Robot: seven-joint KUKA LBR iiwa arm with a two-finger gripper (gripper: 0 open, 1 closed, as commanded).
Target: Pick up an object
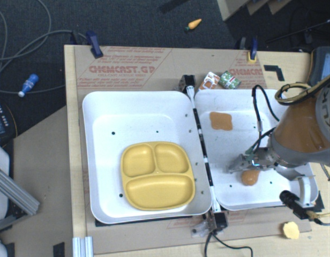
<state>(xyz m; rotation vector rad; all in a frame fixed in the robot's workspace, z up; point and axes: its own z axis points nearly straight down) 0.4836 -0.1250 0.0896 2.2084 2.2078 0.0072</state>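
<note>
We found the grey two-finger gripper [249,165] low in the right white bin [234,197], a small orange egg-shaped object [250,178] just beside it at six o'clock, probably its target. Whether it was released or clenched, we could not tell. A flat brown patty-like piece [221,121] lay towards twelve o'clock. The left white bin [100,111] held a yellow plastic divided tray [157,175]. Both bins sat on a brown cardboard-covered bench [127,63] above dark carpet [36,15].
</note>
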